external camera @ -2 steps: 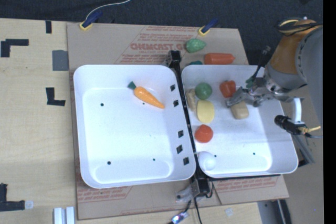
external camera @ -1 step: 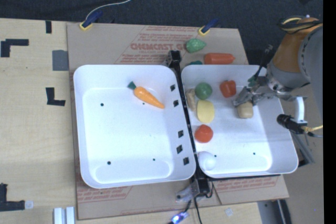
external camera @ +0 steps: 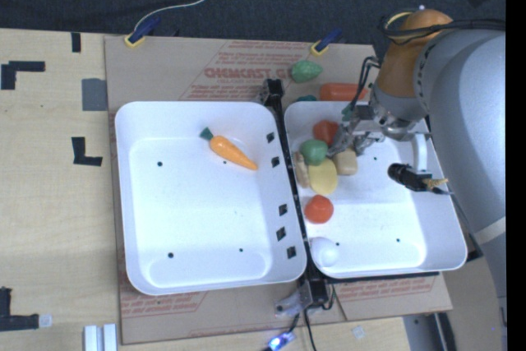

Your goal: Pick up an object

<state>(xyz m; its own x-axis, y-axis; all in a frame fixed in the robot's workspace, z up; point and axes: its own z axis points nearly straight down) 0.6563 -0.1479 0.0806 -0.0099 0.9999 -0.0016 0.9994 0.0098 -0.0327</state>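
Observation:
My gripper [external camera: 352,142] hangs low over the back left part of the right bin [external camera: 411,247]. Just under and beside it lies a cluster of toy foods: a red piece [external camera: 325,130], a green round piece [external camera: 313,150], a yellow piece [external camera: 323,177] and a small tan piece [external camera: 347,164] right at the gripper's tip. A red tomato-like ball [external camera: 319,210] lies nearer the front, and a white item [external camera: 323,249] rests in the front left corner. In the left bin [external camera: 164,259] an orange carrot [external camera: 232,151] lies alone at the back.
Behind the right bin, on the cardboard [external camera: 238,70], lie a green item [external camera: 306,71] and an orange-red item [external camera: 335,92]. The grey arm [external camera: 468,119] covers the right bin's right side. The divider between the bins [external camera: 283,177] carries black clips.

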